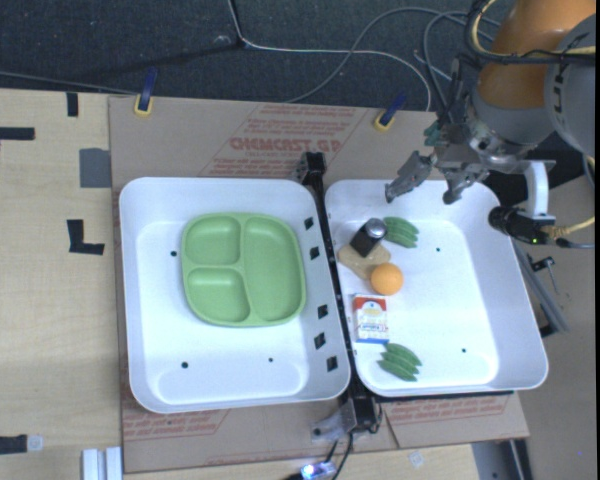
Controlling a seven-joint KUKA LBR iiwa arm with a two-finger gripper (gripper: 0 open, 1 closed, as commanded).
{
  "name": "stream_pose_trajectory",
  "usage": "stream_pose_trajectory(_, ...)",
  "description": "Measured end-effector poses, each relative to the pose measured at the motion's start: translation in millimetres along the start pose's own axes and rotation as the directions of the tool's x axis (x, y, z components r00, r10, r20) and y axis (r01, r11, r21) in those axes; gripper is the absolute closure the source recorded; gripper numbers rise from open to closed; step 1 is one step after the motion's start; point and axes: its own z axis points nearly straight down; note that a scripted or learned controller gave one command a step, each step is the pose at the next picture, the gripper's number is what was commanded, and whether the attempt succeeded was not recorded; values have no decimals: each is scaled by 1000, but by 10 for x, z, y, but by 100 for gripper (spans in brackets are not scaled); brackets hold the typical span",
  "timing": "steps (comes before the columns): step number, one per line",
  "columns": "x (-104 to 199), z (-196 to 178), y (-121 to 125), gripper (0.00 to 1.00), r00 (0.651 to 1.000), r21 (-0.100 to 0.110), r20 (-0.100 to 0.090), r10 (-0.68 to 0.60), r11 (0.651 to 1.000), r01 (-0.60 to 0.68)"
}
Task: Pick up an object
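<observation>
My gripper (427, 185) hangs open above the back edge of the right bin (480, 298), its two fingers spread with nothing between them. Below and to its left in that bin lie a green pod (403, 231), a small black and silver object (367, 236) on a tan block (358, 259), and an orange ball (386, 279). Nearer the front lie a small red and white packet (371, 320) and a second green pod (400, 361).
The left bin (150, 268) holds a green divided plate (244, 269). Black clips (313, 165) run along the seam between the bins. Cables trail over the dark surface behind the bench. The right half of the right bin is bare white floor.
</observation>
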Motion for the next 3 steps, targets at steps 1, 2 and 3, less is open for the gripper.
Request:
stream_pose_trajectory(1,2,-80,21,0,1000,-13,1,-3,1000,3)
stream_pose_trajectory(2,-58,546,3,0,1000,-8,2,-1,1000,1)
stream_pose_trajectory(3,-106,1140,-72,0,1000,-9,3,-2,1000,2)
